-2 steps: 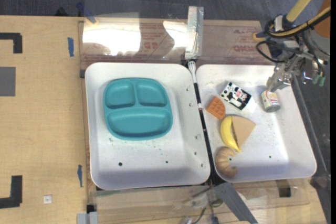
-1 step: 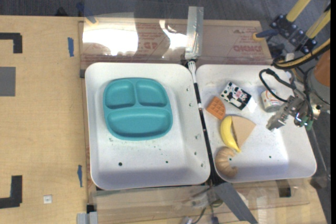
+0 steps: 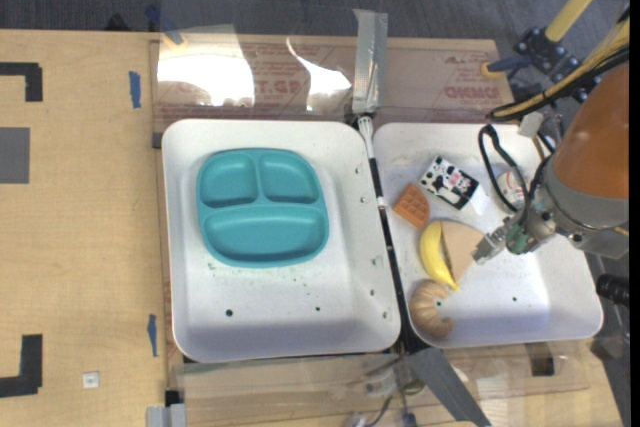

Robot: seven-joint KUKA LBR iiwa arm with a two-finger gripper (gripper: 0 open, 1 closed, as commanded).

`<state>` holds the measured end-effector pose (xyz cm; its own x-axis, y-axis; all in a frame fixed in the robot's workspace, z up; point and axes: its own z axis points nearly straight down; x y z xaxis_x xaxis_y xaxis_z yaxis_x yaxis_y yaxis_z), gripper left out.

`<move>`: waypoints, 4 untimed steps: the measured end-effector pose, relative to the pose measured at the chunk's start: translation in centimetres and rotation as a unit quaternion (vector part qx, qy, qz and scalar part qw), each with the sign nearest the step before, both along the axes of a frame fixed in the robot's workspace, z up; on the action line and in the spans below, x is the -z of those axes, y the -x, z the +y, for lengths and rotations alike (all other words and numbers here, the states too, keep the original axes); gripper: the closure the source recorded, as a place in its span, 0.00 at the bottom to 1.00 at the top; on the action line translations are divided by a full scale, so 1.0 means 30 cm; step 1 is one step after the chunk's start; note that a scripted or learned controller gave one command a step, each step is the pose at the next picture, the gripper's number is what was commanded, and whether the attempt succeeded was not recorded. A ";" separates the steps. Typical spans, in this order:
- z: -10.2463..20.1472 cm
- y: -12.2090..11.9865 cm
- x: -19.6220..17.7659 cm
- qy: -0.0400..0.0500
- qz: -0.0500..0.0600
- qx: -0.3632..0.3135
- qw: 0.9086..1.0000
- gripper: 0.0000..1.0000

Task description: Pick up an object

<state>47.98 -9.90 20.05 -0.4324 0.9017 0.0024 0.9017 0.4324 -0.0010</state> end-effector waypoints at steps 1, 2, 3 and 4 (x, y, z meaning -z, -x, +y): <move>0.202 -0.002 -0.014 0.001 -0.001 0.168 0.986 1.00; 0.244 -0.004 -0.222 0.001 -0.004 -0.048 0.999 1.00; 0.299 -0.062 -0.140 0.001 -0.001 0.169 0.986 1.00; 0.551 0.004 0.057 0.002 0.002 0.527 0.850 1.00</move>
